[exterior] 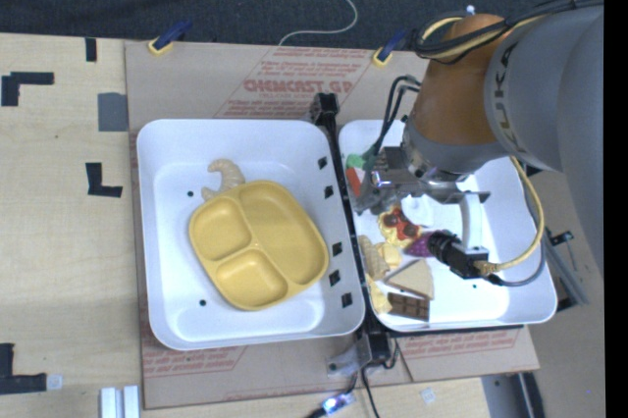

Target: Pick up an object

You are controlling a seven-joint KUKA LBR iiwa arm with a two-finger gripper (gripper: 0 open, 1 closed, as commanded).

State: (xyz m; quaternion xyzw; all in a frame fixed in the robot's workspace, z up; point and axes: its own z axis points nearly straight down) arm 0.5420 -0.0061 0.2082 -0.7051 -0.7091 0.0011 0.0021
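Gripper (400,210) low in right bin (520,303), over small toy clutter (402,259); opening and any hold cannot be told. Yellow 3-compartment plate (258,241) in left bin (162,210).

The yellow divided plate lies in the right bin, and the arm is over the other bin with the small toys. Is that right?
Not quite. The camera view shows the yellow divided plate in the left bin; the arm is over the right bin with the small toys.
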